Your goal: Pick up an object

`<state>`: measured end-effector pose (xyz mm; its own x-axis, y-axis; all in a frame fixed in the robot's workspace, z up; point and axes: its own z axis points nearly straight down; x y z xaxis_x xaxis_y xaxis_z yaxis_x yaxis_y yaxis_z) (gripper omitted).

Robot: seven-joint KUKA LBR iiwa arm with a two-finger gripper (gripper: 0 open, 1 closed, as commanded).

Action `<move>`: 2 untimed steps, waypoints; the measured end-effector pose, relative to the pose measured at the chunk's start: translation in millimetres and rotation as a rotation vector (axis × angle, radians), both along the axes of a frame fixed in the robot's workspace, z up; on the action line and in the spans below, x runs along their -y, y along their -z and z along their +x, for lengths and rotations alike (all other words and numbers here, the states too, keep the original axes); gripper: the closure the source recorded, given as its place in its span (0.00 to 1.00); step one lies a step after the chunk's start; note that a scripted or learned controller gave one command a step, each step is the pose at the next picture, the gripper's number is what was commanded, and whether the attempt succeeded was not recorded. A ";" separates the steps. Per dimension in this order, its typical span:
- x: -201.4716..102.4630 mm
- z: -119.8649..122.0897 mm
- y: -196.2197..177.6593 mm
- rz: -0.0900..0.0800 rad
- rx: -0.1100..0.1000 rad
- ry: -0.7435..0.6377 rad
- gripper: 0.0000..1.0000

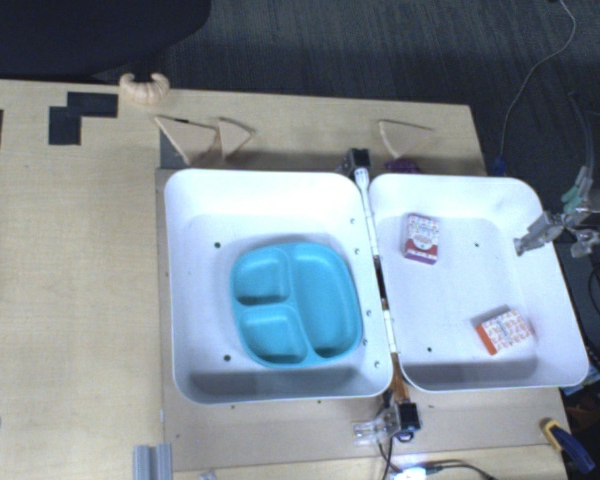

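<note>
Camera view: tool (pixel 546 233) over right bin rim (pixel 553 268)

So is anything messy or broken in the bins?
Nothing looks broken or spilled. The blue tray lies flat in the left bin. The orange packet in the right bin lies a bit crooked, that's all.

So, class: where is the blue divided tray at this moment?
The blue divided tray lies in the left bin, near its middle, across the divider from the right bin with two small packets.
</note>
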<state>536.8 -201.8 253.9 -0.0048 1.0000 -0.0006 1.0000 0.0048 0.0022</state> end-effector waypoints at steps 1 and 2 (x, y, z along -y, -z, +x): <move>-1.8 11.2 151.2 0.002 -0.003 0.002 0.00; -61.6 -23.1 166.7 -0.001 0.006 0.001 0.00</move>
<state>513.7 -140.2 87.2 -0.0034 1.0000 -0.0017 1.0000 0.0034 0.0084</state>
